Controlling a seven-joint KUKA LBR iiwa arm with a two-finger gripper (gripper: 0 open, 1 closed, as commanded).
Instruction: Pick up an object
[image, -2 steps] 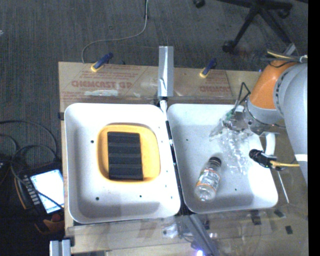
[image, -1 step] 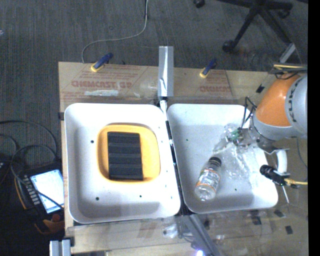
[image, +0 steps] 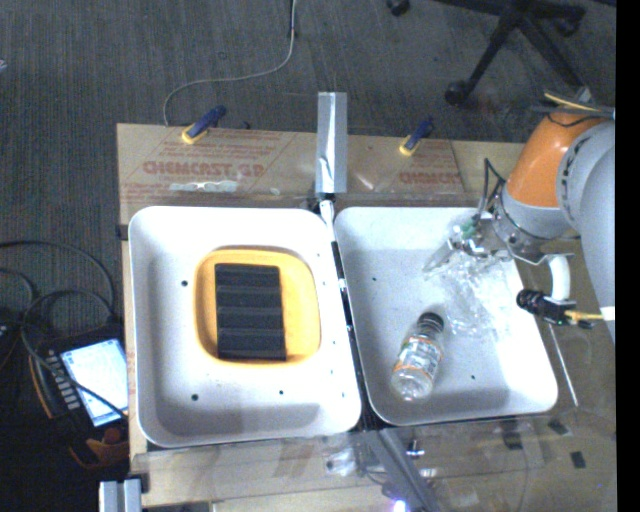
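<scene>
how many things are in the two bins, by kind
clear plastic bottle: 1
crumpled clear plastic wrap: 1
yellow tray with a black insert: 1
total: 3

Yellow tray in left bin, bottle in right bin

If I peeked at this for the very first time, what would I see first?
Probably the bright yellow tray holding a black ridged block, sitting in the middle of the left bin. Next, the arm's orange band at the right edge, above the right bin, where a clear plastic bottle lies on its side beside some crinkled clear plastic.
</scene>
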